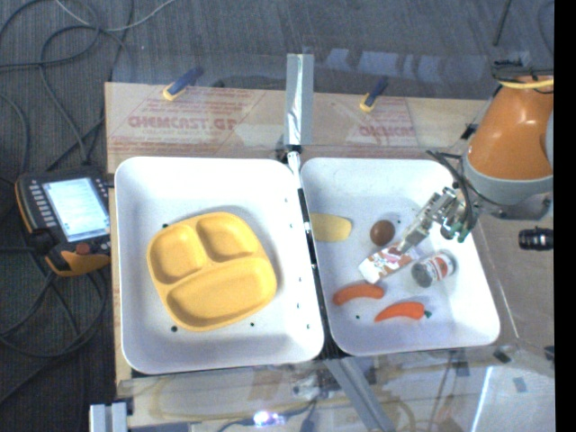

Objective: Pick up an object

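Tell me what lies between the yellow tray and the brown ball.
In the camera view, between the yellow tray and the brown ball stand the bins' adjoining walls, then a pale yellow piece.

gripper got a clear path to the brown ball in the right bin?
Probably yes. The gripper hangs over the right bin, just right of the brown ball. The ball sits apart from the yellow piece and the white packet, with nothing over it.

The arm (515, 142) enters at three o'clock as a bulbous orange shell over a rounded grey collar. From the collar toward nine o'clock runs a slim metal gripper (423, 228), pale silver with small green parts near its base.
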You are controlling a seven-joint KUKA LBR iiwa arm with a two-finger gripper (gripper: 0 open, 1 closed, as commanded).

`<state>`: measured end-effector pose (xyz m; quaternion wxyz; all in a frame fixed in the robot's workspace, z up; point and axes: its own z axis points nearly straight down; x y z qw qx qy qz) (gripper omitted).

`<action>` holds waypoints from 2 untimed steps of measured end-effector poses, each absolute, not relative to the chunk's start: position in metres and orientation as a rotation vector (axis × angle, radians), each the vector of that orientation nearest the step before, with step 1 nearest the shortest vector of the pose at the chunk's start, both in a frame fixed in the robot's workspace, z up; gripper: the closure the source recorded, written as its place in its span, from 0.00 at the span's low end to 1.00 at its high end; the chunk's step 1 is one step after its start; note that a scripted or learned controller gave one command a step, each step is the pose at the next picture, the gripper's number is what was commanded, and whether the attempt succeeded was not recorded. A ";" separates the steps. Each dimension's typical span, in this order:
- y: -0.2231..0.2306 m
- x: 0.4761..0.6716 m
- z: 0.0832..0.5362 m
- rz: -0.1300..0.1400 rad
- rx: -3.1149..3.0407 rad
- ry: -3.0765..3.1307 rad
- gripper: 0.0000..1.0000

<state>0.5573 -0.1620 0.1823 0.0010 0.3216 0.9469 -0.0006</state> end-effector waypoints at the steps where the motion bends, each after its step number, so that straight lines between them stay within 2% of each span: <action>1: -0.175 0.612 0.197 -0.003 0.843 3.023 1.00; 2: -0.210 0.584 0.200 -0.001 0.547 3.090 1.00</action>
